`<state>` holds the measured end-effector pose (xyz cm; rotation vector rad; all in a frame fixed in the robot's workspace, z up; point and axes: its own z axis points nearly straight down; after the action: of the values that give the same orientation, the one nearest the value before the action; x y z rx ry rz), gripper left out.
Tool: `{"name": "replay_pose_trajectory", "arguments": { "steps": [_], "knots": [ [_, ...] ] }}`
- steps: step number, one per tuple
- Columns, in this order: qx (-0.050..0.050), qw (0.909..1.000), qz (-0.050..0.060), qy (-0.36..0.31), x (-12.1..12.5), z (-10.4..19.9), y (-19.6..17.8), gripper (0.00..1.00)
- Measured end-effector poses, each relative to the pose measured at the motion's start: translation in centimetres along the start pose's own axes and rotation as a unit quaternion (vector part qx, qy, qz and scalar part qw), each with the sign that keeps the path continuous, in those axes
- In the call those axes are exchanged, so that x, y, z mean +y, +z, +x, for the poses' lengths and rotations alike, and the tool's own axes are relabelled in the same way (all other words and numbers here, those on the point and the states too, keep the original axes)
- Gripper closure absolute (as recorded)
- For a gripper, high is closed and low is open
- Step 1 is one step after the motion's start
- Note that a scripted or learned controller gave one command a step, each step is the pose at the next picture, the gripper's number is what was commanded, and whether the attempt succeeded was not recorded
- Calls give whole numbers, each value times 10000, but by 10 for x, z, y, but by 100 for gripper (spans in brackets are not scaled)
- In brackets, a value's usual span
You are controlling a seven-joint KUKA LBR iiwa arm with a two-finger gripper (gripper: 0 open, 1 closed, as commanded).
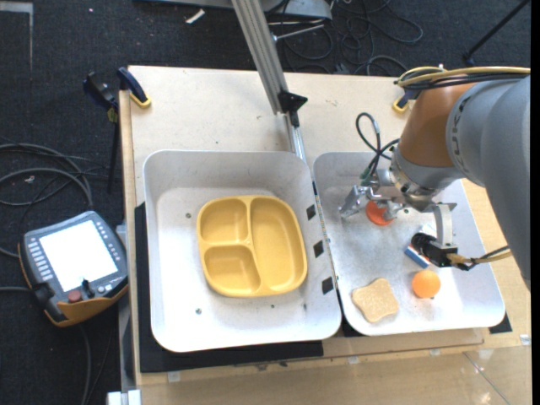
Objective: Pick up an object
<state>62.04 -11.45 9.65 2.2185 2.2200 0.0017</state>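
Gripper [369,205] hangs low over the upper middle of the right bin [472,300], its metal parts crowding a small red-orange object [380,216] that lies on the bin floor directly under it. Whether the gripper is wide, narrow or clamped on anything cannot be told from this angle. The red-orange object looks rounded and smooth, but it is partly hidden, so its long axis and the way it points cannot be made out.

Toward the near edge of the same bin, well apart from the gripper, rests an orange ball [426,284], glossy and round with no direction to it. Just left of it lies a bread slice [375,300], tan, flat and matte with a darker crust, turned a little askew to the bin wall. The bin floor is white and speckled.

The grey arm [472,125] with its orange band enters from the right above the bin. The left bin [169,184] holds a yellow divided plate [251,245], smooth plastic with three compartments. An aluminium rail [261,49] slants across the pale bench [211,99], and a teach pendant [72,264] lies on the dark floor at left.
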Motion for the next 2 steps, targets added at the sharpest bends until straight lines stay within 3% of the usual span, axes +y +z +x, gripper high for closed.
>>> {"name": "replay_pose_trajectory", "arguments": {
  "steps": [1,2],
  "knots": [
    [-3,10000,-27,-1,1,0,-12,100],
    [2,10000,-20,-12,13,3,-70,100]
  ]
}}
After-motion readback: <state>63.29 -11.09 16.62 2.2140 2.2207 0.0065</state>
